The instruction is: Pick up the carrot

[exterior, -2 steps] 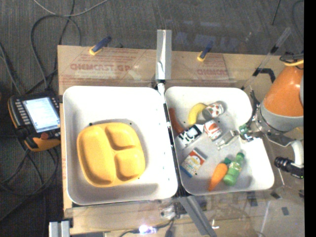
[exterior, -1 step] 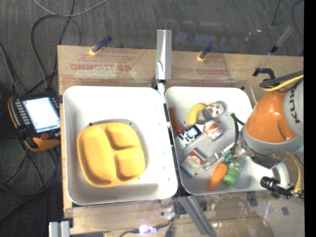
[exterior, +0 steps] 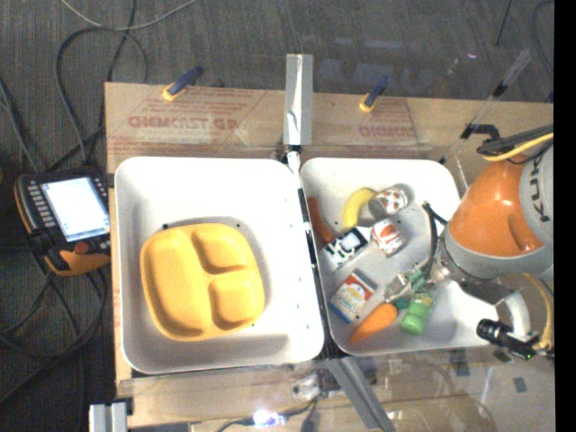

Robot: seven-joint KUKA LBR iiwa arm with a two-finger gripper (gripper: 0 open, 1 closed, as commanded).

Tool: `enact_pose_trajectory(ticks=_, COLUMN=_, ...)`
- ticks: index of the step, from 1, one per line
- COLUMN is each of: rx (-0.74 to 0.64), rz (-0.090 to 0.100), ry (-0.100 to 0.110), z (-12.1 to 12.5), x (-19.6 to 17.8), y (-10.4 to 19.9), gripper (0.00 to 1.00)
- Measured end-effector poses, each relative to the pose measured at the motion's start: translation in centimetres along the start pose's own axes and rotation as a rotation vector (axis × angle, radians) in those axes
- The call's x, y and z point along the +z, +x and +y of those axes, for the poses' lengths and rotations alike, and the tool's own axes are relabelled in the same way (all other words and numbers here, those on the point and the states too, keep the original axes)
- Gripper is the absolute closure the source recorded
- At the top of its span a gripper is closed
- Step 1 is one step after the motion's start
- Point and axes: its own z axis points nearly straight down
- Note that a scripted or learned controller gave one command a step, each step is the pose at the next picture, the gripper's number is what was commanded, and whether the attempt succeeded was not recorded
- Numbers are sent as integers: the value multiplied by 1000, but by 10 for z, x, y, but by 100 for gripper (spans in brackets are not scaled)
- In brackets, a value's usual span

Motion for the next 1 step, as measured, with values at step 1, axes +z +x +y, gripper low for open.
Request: enact_pose_trajectory(ticks=1, rx=0, rz=0, ry=0, z=0, x=0, y=0, gripper=0)
